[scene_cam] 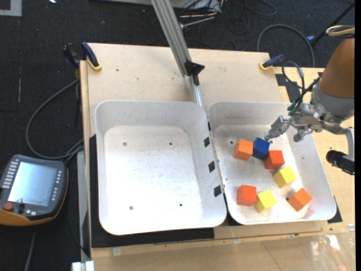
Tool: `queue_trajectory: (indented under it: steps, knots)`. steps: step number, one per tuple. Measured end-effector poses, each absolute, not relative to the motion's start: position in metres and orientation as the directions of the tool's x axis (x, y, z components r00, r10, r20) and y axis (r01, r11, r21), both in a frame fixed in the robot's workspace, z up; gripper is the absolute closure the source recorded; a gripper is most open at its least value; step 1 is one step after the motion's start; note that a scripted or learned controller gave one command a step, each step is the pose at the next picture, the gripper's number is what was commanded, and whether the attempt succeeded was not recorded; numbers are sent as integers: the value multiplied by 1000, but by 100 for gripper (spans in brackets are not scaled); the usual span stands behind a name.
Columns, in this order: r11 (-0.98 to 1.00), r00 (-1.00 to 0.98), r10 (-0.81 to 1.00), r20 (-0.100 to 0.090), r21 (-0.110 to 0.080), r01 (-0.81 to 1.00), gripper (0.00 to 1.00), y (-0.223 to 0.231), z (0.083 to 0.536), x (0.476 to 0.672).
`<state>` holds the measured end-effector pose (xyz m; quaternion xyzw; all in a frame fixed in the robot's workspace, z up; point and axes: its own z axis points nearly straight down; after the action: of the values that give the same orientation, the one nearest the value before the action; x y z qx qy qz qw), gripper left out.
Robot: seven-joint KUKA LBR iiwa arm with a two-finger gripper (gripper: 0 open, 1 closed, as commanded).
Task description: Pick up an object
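Note:
Several coloured cubes lie in the right bin (316, 168). An orange cube (243, 149), a blue cube (260, 148) and a red cube (274, 159) touch in a row near the bin's middle. Below them sit a yellow cube (284, 176), a red-orange cube (246, 195), a second yellow cube (265, 200) and another orange cube (300, 199). My gripper (282, 135) hangs above the bin's far right part, just up and right of the blue cube. Its fingers are open and hold nothing.
The left bin (113, 151) lies beside the right one, sharing a raised middle rim. A slanted metal pole (172, 30) reaches down to the bins' far junction. A teach pendant (31, 188) rests off the bench at left.

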<state>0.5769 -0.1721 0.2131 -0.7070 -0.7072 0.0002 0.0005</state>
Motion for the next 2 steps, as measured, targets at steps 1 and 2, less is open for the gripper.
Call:
queue_trajectory:
  steps: [1,2]
  knots:
    - [2,-2,1000,-5,22,1000,0,-169,120,599]
    - [1,-1,1000,-3,22,1000,100,-168,127,599]
